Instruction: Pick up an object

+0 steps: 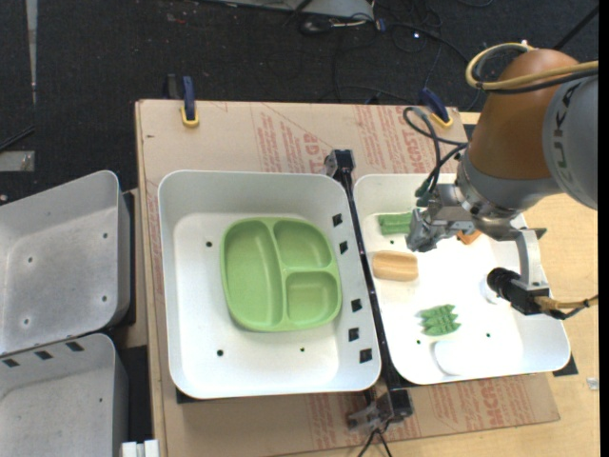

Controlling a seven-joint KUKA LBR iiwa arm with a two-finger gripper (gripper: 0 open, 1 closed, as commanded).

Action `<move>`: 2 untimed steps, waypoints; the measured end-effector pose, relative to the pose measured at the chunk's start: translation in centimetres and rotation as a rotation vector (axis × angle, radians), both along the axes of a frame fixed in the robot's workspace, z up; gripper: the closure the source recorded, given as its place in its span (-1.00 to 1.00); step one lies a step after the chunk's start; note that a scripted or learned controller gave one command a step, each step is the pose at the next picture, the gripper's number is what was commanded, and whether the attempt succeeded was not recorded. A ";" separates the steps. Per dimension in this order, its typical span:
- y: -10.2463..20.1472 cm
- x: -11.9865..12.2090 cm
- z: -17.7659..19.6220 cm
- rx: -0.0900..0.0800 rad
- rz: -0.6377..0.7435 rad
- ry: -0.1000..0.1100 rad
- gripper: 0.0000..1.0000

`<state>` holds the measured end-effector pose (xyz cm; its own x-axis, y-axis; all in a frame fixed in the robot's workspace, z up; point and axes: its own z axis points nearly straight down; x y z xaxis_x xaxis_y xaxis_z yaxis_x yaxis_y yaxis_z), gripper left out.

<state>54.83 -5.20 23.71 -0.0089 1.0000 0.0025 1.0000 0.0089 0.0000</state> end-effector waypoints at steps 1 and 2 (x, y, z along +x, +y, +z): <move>5.8 1.5 -0.7 -0.001 0.000 -0.001 1.00; 10.8 2.8 0.0 -0.001 -0.001 -0.002 1.00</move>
